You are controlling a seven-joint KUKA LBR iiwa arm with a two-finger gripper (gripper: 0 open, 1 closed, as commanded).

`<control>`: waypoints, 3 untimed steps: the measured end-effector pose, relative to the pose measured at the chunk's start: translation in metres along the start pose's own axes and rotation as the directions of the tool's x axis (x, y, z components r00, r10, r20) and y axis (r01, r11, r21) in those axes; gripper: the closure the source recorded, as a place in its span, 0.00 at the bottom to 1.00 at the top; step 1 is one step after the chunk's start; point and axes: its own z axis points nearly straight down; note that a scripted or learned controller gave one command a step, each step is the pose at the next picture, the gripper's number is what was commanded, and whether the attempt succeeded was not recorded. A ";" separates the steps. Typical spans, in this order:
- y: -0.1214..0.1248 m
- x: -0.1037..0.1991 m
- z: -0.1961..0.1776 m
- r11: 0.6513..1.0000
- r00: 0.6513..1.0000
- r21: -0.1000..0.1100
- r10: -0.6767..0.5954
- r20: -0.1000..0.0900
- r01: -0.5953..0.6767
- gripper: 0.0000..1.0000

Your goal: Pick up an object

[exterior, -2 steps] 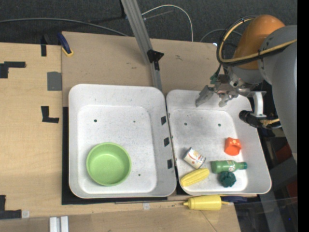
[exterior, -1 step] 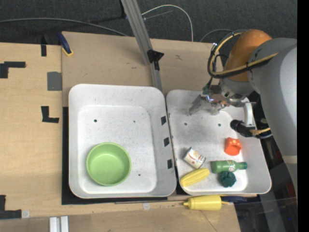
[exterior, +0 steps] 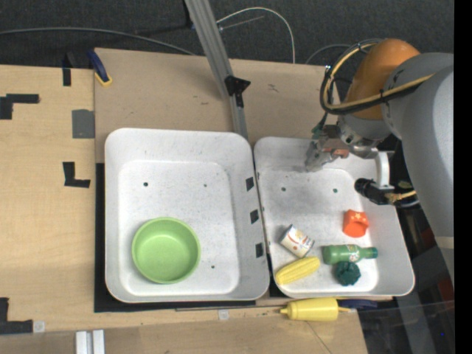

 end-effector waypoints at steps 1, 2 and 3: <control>0.002 -0.001 -0.064 1.000 1.000 -0.007 0.003 -0.001 -0.003 1.00; 0.003 -0.001 -0.118 1.000 1.000 -0.007 0.003 -0.001 -0.003 1.00; 0.004 -0.001 -0.139 1.000 1.000 -0.003 0.003 -0.002 -0.003 1.00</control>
